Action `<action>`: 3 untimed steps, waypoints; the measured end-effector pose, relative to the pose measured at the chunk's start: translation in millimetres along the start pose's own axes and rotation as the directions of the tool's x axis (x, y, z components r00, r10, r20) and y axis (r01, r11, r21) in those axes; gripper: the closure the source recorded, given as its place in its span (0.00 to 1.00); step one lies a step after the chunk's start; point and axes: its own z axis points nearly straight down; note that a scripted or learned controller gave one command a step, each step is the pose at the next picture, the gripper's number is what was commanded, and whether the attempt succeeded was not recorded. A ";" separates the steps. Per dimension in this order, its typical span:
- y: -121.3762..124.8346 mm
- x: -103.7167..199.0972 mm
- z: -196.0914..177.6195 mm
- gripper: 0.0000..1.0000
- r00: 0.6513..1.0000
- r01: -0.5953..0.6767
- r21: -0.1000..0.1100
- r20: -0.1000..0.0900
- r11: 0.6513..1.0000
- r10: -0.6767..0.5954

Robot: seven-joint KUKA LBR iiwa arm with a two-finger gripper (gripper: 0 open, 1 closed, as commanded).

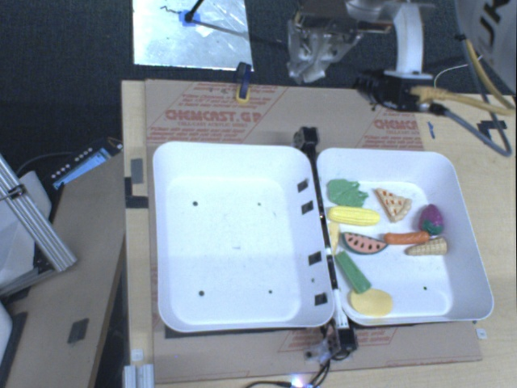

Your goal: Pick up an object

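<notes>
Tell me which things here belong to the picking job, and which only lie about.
For the job: gripper; right bin with corn, watermelon slice, carrot, pizza slice.
Lying about: left bin, yellow clamp, cardboard sheet.

Left bin [174,217] beside foil sheet [190,23] (shiny)

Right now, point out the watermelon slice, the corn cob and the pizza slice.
watermelon slice [364,243]: camera view, on its red flesh.
corn cob [354,215]: camera view, middle of the yellow cob.
pizza slice [393,203]: camera view, centre of the wedge.
</notes>
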 end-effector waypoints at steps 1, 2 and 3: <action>69.4 1.1 1.4 1.00 1.000 -0.007 -0.005 0.003 1.000 0.007; 7.1 3.5 1.1 1.00 1.000 -0.003 0.002 0.001 1.000 0.003; -98.5 1.3 0.4 1.00 1.000 -0.001 0.000 0.000 1.000 0.001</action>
